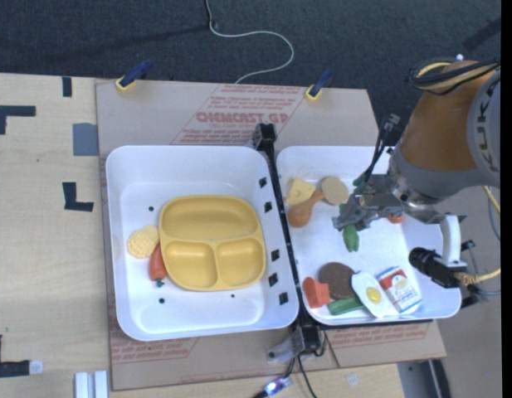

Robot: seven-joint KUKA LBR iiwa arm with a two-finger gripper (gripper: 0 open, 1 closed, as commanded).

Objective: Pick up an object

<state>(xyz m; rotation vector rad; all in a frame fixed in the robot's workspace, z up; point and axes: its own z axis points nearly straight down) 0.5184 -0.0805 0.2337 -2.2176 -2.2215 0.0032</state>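
Hand (359, 216) over small green toy vegetable (351, 239); finger state unclear. Looks light, hard, slick; grip across its middle.

Grey arm with orange band (442, 127) enters from the right, wrist bent downward. Dark two-finger hand (353, 220) points left and down, low over the surface. Finger state not resolvable from this angle.

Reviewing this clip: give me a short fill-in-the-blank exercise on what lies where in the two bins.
1. The yellow three-compartment plastic tray lies in the ____ white bin.
2. The round yellow corn-patterned toy lies on the tray's ____ side.
3. The gripper hovers over the ____ white bin.

Missing words: left; left; right
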